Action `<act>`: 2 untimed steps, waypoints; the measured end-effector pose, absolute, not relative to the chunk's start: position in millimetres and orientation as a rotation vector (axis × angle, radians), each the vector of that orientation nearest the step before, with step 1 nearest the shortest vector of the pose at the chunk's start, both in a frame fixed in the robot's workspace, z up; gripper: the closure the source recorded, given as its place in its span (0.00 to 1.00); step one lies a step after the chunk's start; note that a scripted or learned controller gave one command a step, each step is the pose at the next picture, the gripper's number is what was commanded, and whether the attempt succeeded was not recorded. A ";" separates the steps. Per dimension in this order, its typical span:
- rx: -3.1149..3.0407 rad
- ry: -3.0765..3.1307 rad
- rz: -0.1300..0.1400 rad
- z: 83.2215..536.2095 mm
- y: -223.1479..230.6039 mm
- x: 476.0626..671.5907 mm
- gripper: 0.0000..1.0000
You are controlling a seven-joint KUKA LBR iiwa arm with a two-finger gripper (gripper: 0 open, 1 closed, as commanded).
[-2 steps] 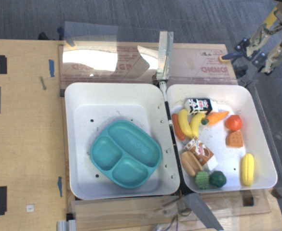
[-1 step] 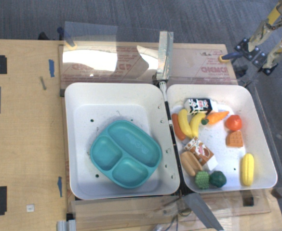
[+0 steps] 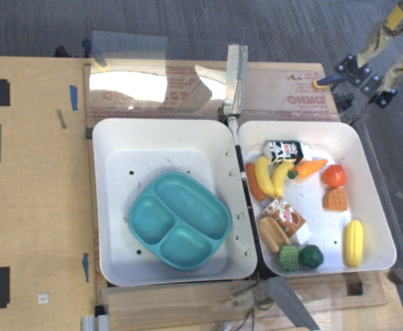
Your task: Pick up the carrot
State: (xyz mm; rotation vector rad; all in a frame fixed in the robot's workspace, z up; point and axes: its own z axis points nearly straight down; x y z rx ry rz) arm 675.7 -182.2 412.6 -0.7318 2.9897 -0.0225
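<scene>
Carrot (image 3: 310,167) in right bin (image 3: 377,185), upper part, green end touching banana (image 3: 282,176), tomato (image 3: 333,176) just beside; lying flat, long sides partly free for pinching; gripper (image 3: 366,81) parked up right, off bins, finger state impossible to tell.

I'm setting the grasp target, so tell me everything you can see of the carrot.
The carrot is a small orange toy, plastic-looking, with a green stub at its left end. It lies flat in the right bin, near the back, tilted slightly, tip toward the tomato. Its green end meets the yellow banana; the milk carton sits just behind.
</scene>
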 end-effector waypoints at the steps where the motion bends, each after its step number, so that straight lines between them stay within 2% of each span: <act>1: -1.234 2.886 0.003 336.1 -223.4 667.1 1.00; 2: -1.226 2.874 -0.009 352.4 -222.1 669.5 1.00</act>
